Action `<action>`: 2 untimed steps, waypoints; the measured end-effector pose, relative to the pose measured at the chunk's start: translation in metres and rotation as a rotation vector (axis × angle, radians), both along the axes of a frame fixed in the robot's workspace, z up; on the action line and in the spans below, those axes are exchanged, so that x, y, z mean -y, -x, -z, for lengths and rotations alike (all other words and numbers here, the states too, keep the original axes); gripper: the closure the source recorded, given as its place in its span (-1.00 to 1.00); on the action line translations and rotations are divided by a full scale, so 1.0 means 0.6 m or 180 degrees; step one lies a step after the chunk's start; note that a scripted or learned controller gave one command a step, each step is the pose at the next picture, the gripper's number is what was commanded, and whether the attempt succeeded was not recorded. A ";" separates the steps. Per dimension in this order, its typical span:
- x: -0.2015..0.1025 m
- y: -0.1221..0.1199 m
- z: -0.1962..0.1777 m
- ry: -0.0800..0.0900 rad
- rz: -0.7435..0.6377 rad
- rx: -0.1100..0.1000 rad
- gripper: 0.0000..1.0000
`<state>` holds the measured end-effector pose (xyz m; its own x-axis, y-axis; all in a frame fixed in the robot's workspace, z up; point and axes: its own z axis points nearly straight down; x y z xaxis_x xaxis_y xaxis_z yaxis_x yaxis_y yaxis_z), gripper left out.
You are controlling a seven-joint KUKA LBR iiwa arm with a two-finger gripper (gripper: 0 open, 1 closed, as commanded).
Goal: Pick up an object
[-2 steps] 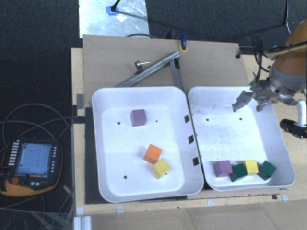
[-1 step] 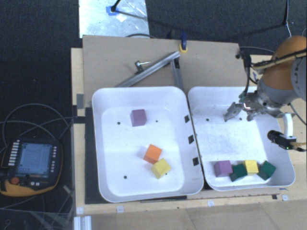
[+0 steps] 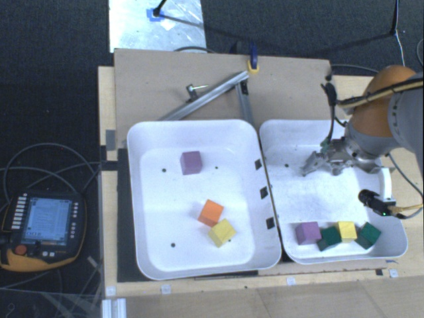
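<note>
My pincer hangs over the bare upper part of the right bin, its two fingers spread apart with nothing between them, so no object is picked up yet. The nearest candidates sit along that bin's lower wall: a purple cube, a dark green cube, a yellow cube and another green cube. I judge the whole grasp remains ahead.

The table carries a brown board; two white bins sit side by side on it.
</note>
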<state>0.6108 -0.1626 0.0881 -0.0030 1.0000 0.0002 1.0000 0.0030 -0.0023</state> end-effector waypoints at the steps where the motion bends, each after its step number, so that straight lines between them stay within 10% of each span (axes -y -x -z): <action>1: 0.001 -0.003 -0.024 0.0004 -0.0007 0.0022 1.00; 2: -0.014 -0.010 -0.106 0.0005 -0.0010 0.0029 1.00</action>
